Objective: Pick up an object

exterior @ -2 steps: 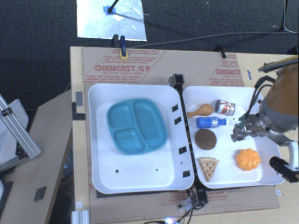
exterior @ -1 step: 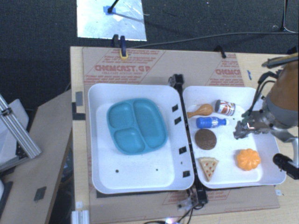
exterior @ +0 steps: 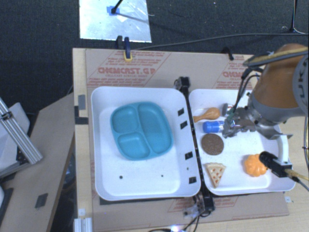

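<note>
Small blue cylinder-shaped toy (exterior: 211, 126) lies on its side in the shallow white bin on the view's right (exterior: 240, 151), in the bin's upper left part, and you will find the gripper (exterior: 230, 123) just beside its right-hand end; whether they touch is not clear. You cannot tell from this slanted view whether the gripper is released or clenched, and nothing can be seen held in it. The grey arm with its orange band (exterior: 282, 88) reaches in over the far right corner of that bin. Just above the blue toy lies a tan toy chicken drumstick (exterior: 207, 114), and just below it sits a round dark brown cookie (exterior: 212, 144). Nearer the front edge you see a toy pizza slice (exterior: 215, 173) pointing down, and to its right a rounded orange toy fruit (exterior: 254, 165). The white bin on the view's left (exterior: 104, 144) holds a light blue plastic plate with three compartments (exterior: 141, 129), lying flat. Both bins rest side by side on the desk (exterior: 159, 64).
</note>
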Robot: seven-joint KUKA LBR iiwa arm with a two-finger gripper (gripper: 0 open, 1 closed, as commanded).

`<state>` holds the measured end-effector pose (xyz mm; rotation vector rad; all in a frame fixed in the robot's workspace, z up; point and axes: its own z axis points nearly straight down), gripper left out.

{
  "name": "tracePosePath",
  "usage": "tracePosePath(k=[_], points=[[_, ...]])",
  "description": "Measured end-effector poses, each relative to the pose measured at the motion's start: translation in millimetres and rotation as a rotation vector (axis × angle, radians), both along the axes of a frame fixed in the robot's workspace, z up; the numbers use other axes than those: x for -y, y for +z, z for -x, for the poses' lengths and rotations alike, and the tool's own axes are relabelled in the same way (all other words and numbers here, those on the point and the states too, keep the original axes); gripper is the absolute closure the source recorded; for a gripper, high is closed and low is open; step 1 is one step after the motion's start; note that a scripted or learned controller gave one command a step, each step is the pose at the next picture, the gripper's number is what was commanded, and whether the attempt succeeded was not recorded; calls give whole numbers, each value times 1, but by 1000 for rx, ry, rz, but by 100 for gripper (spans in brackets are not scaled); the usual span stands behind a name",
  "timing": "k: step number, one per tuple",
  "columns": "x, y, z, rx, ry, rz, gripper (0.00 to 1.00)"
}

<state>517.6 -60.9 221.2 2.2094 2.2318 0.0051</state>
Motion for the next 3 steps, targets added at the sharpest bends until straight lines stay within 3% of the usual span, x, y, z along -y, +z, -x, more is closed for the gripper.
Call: tracePosePath(k=[1,3], points=[[-53,4,-9,0,1,0,100],[-158,-1,-53,-2,-1,-1,100]])
